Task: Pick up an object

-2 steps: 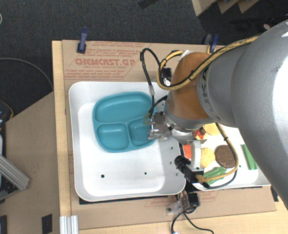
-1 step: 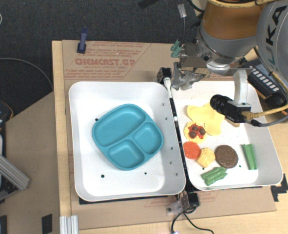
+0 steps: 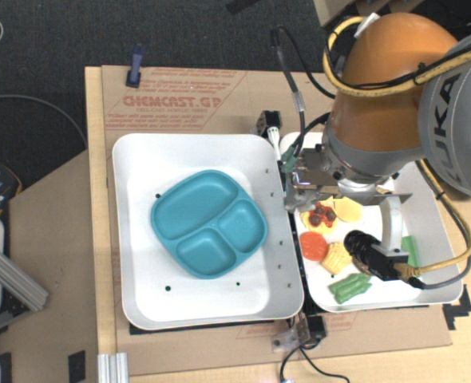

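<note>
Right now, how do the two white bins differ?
The left bin holds one blue three-compartment plate; the right bin holds several small toy food pieces, among them an orange round piece and a green piece. The arm hangs over the right bin, not the left. Both are shallow and white.

two white bins [image 3: 132, 214], one blue divided plate [image 3: 209, 223], several toy foods [image 3: 334, 246]
</note>
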Robot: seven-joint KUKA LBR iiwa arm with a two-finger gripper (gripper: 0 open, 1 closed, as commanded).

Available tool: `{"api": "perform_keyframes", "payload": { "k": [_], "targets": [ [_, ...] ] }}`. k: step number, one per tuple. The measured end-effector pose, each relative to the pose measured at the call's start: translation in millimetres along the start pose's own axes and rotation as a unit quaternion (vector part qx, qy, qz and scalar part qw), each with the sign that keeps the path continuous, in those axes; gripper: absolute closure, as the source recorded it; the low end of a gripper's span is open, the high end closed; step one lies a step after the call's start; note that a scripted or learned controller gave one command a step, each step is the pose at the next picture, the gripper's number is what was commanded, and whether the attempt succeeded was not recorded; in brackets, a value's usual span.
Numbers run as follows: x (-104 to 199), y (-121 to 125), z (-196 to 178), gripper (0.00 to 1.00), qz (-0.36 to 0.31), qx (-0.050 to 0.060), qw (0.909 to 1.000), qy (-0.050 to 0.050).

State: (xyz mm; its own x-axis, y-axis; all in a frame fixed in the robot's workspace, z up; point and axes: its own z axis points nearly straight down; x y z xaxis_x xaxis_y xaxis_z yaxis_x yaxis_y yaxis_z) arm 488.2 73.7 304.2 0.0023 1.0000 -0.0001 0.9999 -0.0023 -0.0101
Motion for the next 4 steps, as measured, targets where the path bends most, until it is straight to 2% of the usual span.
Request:
{"api": "perform_keyframes", "payload": {
  "k": [1, 2, 3, 4],
  "targets": [
    [-10, -10, -147, 1.00, -0.002, -0.014, 0.9999, 0.002],
    [-75, -10, -25, 1.00, 0.003, 0.001, 1.0000, -0.001],
    [-39, -1, 31, 1.00, -0.002, -0.001, 1.0000, 0.000],
    [11, -1, -26, 1.00, -0.003, -0.007, 1.0000, 0.000]
  ]
}}
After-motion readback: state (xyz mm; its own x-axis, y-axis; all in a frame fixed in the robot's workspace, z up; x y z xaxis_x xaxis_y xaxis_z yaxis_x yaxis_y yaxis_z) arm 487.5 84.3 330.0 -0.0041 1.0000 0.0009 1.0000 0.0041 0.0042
